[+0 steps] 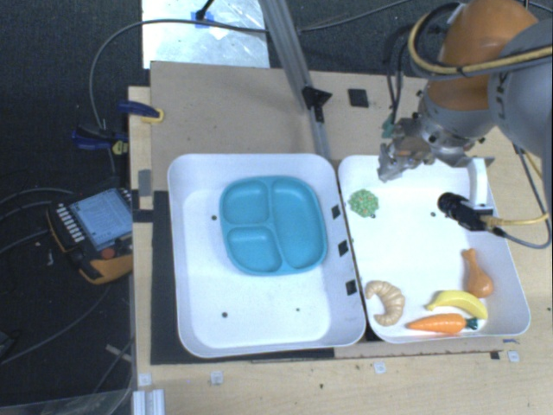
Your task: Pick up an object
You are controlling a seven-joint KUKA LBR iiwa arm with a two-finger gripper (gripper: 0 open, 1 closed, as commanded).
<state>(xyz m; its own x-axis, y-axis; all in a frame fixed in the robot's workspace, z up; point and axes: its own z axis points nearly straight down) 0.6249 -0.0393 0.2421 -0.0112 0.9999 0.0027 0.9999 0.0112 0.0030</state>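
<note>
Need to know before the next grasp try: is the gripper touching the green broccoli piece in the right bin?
Apart. In the camera view the gripper hangs above and right of the green broccoli piece, with bare white floor of the right bin between them.

Plastic, metal and board: mostly smooth finishes over a matt bench.

The two bins [259, 340] look like smooth white plastic with a soft sheen; the blue divided tray [273, 225] is smooth plastic too, faintly glossy. The toy foods read as moulded plastic: the banana [458, 302], carrot [436, 323] and drumstick [476, 273] glossy, the croissant [386, 300] ridged, the green broccoli piece [364, 202] bumpy and matt. The bench top [225, 102] looks like matt brown board. The arm's orange band [484, 33] is glossy, its grey shell satin; the gripper [393, 164] looks like dull metal.
</note>
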